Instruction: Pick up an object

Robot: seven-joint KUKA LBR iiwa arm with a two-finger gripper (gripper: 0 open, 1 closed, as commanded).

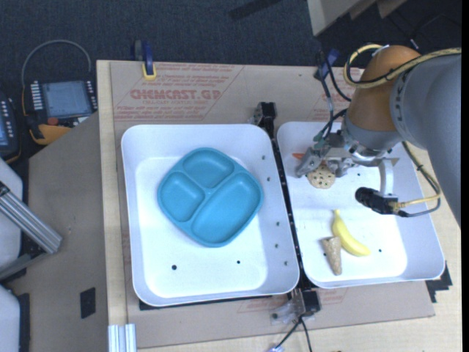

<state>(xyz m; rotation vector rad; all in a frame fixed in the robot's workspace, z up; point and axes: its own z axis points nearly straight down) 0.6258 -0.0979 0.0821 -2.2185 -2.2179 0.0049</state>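
We are looking down on a bench topped with a sheet of brown cardboard bearing red printed lettering, clipped at its far edge by a yellow clamp. Dark blue carpet is lying around the bench, and to the left a small screen device with a looped cable is sitting beside it.

Two shallow white bins are sitting side by side on the cardboard. The left bin is holding a blue divided plate with three compartments, lying near the bin's middle and turned at a slant.

The right bin is holding several small things. A yellow banana is lying toward the near side, and a tan cone-shaped piece is lying just beside it on the left, touching or nearly so. A round speckled cookie is lying at the far left part of this bin, with a small orange bit near it by the bin wall.

The arm is reaching in from the right, its orange band above the wrist. The gripper is hanging right over the cookie, touching or just above it. We cannot tell whether the jaws are apart or together, nor whether anything is between them. A black cable connector is hanging beside the wrist, over the bin.
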